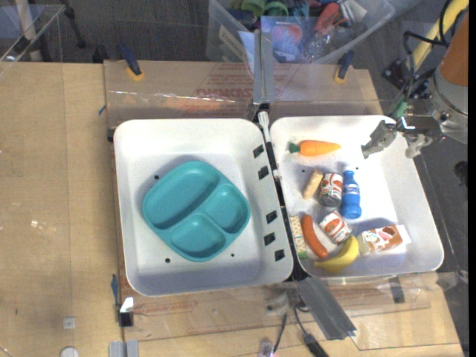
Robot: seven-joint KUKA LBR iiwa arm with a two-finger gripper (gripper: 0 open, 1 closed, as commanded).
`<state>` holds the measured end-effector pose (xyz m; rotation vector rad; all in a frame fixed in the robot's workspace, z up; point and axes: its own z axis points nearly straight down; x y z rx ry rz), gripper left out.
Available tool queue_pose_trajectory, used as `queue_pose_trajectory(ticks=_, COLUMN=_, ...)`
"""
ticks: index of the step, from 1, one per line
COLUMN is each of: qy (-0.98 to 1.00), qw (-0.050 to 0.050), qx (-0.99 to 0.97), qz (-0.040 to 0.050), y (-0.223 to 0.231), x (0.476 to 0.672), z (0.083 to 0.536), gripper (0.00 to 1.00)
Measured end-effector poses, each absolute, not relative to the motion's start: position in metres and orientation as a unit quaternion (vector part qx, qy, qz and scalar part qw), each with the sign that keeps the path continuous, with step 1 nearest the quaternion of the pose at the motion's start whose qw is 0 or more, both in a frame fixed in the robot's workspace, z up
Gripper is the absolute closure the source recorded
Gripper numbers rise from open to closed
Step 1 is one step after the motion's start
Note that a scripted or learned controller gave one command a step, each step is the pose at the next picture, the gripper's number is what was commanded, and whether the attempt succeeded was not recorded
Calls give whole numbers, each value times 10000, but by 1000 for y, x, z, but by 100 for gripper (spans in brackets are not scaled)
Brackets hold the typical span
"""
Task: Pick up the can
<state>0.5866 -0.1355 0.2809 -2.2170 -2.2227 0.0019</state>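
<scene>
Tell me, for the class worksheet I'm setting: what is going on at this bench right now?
A grey robot arm reaches in from the right, its gripper open above the back right corner of the right bin, holding nothing. That bin holds two cans, a carrot, a blue bottle, a banana, a hot dog and a small carton. The left bin holds a teal divided plate. No can has been picked up yet.

The setting is a robotics lab test bench. Two white bins (123, 199) sit clamped on a wooden bench (52, 199). Behind them stands a clear storage tub (297, 6) of assorted objects, with loose cabling (416, 58).
</scene>
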Motion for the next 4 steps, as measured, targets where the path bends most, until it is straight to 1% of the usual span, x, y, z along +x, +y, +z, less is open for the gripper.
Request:
queue_pose_trajectory(ticks=1, qy=-7070, qw=14, qx=-7072, qz=7, y=-125, x=598, z=139, gripper=0)
queue_pose_trajectory(ticks=2, qy=-7394, qw=-29, qx=-6732, qz=-21, y=-97, x=612, z=90, gripper=0)
queue_pose_trajectory(ticks=3, qy=-7381, qw=-48, qx=-6747, qz=-36, y=-99, x=614, z=101, gripper=100)
queue_pose_trajectory(ticks=4, qy=-7372, qw=1, qx=-6757, qz=-1, y=-39, x=628, z=221, gripper=100)
